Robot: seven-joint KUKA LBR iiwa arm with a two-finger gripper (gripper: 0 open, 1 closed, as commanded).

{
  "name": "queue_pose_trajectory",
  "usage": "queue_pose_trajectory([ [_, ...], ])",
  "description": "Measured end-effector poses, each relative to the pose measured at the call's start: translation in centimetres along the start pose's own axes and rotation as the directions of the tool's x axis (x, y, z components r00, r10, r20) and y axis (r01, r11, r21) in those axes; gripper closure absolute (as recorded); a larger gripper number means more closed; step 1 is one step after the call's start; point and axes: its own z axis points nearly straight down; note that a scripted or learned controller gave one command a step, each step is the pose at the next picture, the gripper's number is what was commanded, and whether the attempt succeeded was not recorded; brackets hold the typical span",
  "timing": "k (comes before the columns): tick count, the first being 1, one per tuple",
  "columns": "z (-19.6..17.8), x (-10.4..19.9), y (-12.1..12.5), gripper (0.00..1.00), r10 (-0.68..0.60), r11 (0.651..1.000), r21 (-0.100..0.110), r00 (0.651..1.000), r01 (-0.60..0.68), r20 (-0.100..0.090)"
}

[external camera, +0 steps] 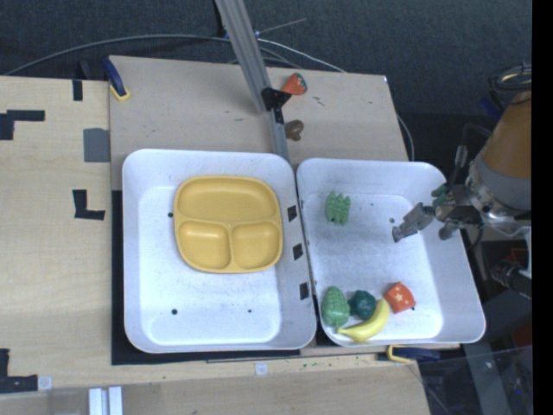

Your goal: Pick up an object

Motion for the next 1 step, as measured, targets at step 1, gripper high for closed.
queue_pose_trajectory([
  [1, 0.00, -0.02, 0.00, 0.00, 0.000, 1.000, 0.000, 1.000, 0.000, 0.000],
])
